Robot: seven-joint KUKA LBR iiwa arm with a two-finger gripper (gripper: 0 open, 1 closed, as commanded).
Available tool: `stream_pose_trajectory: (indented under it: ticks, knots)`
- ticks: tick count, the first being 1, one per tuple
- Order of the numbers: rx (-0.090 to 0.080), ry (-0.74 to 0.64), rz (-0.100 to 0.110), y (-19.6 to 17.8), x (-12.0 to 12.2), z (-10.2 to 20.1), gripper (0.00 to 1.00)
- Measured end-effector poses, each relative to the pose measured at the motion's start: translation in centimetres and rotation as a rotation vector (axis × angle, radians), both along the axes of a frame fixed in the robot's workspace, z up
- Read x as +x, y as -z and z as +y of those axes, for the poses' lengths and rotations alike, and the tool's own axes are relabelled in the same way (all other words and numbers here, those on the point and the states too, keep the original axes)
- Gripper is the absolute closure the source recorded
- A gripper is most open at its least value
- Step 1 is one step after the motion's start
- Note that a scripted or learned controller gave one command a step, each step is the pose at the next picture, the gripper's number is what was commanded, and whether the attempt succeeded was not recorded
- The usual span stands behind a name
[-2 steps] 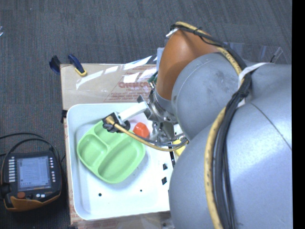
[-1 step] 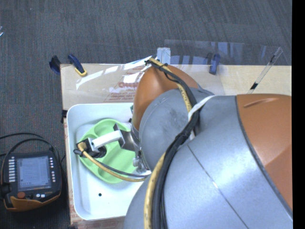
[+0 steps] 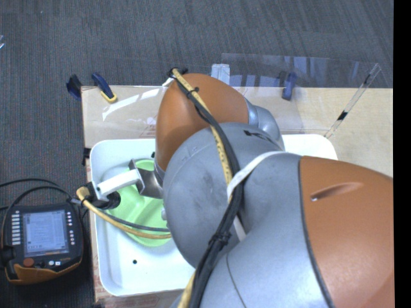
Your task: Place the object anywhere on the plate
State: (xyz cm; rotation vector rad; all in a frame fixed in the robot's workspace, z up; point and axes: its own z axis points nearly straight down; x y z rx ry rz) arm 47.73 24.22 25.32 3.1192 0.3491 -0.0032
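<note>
While the big grey and orange arm (image 3: 257,197) reaches in from the right and covers much of the bench, its wrist end hangs low over the left bin (image 3: 106,262), right above a light green plate (image 3: 138,207) that lies on the bin's white floor. Where the gripper (image 3: 144,178) meets the plate, the arm's own bulk and a white fitting hide the tips, so I cannot tell how it stands or whether anything is in it. The object meant for the plate cannot be made out anywhere; the part of the plate that shows is bare green. A yellow cable (image 3: 128,230) and a black one loop from the wrist across the plate's near edge and back under the arm. A small dark speck (image 3: 135,261) lies on the bin floor toward the front. Off the bench at the left sits a handheld control pad (image 3: 43,236) with a lit screen. Blue clamps (image 3: 101,87) grip the bench's far edge, beside a sheet of clear plastic (image 3: 302,69).
</note>
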Motion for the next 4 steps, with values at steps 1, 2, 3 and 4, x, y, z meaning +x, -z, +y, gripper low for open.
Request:
stream_pose_trajectory:
  ticks: [1, 2, 3, 4]
  knots:
    - [0.0, -0.185, 0.006, 6.5, 11.0, -0.1, 1.0]
    - [0.001, -0.04, -0.002, -17.8, 8.0, 0.0, 1.0]
    - [-0.001, -0.096, 0.006, -4.4, 7.3, 0.1, 1.0]
    - [-0.004, 0.02, -0.002, -16.2, 5.0, -2.0, 1.0]
